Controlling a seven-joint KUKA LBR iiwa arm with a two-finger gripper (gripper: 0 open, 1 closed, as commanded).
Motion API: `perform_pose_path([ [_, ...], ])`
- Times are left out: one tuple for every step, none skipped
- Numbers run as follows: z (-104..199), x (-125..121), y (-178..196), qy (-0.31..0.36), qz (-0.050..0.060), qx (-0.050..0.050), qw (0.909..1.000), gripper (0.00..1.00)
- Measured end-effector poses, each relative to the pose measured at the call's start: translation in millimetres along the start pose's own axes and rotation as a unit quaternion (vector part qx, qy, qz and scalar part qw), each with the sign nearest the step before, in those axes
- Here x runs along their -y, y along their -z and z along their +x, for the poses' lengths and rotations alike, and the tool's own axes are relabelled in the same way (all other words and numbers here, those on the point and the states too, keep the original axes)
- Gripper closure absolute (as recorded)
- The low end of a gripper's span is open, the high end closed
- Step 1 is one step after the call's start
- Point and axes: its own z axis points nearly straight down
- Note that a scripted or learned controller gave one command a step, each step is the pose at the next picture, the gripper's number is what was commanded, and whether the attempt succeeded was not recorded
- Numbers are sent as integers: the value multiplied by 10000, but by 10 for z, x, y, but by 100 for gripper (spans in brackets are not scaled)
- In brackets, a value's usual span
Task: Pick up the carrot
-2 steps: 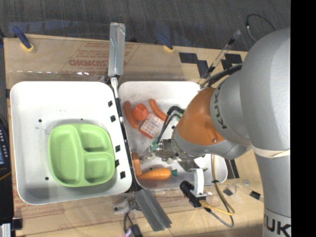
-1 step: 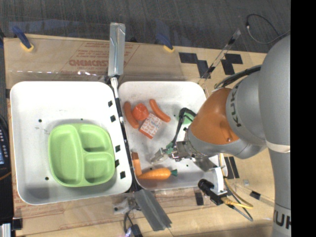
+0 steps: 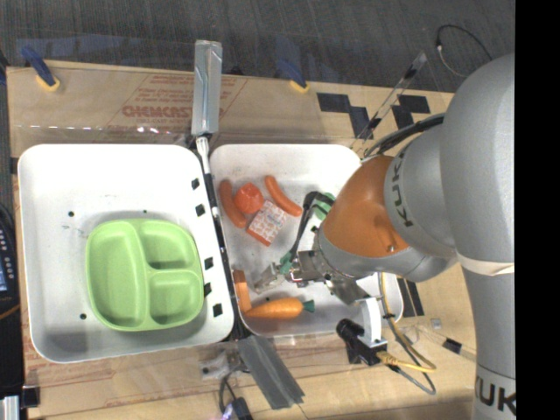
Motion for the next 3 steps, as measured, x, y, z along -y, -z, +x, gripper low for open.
perform_pose_path([
  [15, 1, -1, 743, 12, -6, 9972, 0],
  [15, 1, -1, 744, 12, -6, 9972, 0],
  [-271, 13, 9, 184, -13, 11, 9998, 0],
])
